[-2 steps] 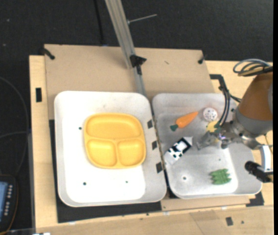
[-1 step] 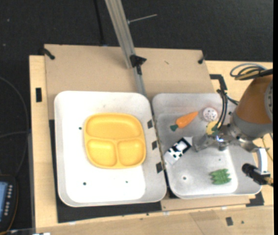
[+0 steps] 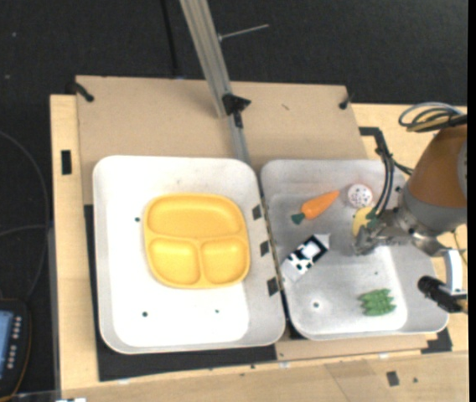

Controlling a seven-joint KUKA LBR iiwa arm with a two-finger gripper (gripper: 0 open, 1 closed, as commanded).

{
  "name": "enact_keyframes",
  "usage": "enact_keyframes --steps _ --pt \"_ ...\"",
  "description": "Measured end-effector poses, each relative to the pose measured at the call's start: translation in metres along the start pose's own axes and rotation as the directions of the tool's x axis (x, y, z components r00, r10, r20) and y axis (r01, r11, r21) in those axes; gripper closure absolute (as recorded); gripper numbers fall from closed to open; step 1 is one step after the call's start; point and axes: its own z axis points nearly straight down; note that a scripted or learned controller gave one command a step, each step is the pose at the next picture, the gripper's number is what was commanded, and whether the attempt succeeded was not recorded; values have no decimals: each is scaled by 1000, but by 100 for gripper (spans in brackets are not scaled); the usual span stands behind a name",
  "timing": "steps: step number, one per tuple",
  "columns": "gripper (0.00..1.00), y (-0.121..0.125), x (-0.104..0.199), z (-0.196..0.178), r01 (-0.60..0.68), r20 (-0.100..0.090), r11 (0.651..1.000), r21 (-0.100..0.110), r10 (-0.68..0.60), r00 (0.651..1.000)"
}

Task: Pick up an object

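Camera view: your end effector [image 3: 364, 239] sits low beside the yellow object [image 3: 361, 219]; grip state indeterminable, so no pickup is confirmed.

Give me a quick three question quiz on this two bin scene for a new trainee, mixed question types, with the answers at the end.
1. True or false: the yellow tray lies in the left bin.
2. Which item in the right bin lies nearest the bench's front edge? A. carrot B. green piece C. black and white piece
3. Fill in: the tray has ___ compartments.

Key
1. True.
2. B.
3. Three: one wide one at the back, two smaller ones in front.

The gripper is low over the right bin, beside a small yellow thing.
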Motion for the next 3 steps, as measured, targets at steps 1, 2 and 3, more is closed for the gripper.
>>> enact_keyframes --steps 1,2,3 --pt "100 -4 -8 -61 3 2 1000 -4 -3 1000" --pt "100 -4 -17 -107 3 2 1000 -4 -3 1000" --pt "100 -3 -18 -138 9 0 1000 -2 -9 1000"
